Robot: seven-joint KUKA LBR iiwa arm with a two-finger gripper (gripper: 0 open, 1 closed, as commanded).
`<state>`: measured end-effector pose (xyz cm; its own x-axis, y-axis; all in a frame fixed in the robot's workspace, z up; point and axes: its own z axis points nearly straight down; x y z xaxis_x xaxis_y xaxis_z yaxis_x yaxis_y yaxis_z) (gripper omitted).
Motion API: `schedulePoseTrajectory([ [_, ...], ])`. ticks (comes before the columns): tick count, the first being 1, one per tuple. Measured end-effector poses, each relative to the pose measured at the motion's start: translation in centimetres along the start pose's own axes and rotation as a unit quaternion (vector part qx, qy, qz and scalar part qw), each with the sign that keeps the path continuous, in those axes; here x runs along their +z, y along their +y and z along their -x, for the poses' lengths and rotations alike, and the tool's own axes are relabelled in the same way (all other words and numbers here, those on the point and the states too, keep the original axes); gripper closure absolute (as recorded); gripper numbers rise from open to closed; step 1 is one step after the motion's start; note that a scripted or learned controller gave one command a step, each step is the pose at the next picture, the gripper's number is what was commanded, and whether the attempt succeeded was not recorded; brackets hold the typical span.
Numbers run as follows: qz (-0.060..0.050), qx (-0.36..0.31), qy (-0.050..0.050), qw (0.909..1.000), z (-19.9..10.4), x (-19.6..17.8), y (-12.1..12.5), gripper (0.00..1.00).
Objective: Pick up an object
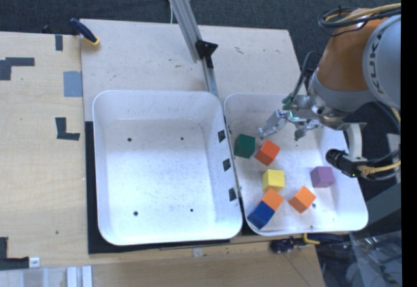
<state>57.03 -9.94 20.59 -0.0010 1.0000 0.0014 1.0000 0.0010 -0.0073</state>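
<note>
The right bin (pixel 348 211) holds several small cubes: a green one (pixel 245 146), an orange one (pixel 267 152), a yellow one (pixel 273 179), a second orange one (pixel 272 199) touching a blue one (pixel 261 214), a third orange one (pixel 302 199) and a purple one (pixel 322 176). My gripper (pixel 285 131) hangs over the bin's upper part, just up and right of the first orange cube. Its fingers are spread open, and I see nothing between them.
The left bin (pixel 163 168) sits beside the right one, sharing a divider edge with black clips (pixel 226 163). A slanted metal rail (pixel 186 12) runs from the top down to the bins. A black cable connector (pixel 339 159) juts out near the purple cube.
</note>
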Motion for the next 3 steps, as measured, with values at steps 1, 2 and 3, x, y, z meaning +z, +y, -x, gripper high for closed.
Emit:
schedulePoseTrajectory([
  [1, 0.003, 0.000, 0.000, 1.0000, 0.0, -0.3, 0.1, 0.00],
  [2, 0.001, -0.001, -0.001, 1.0000, -0.3, 5.1, 1.0, 0.00],
  [3, 0.012, 0.000, -0.002, 0.9999, 0.0, 9.0, 1.5, 0.00],
])
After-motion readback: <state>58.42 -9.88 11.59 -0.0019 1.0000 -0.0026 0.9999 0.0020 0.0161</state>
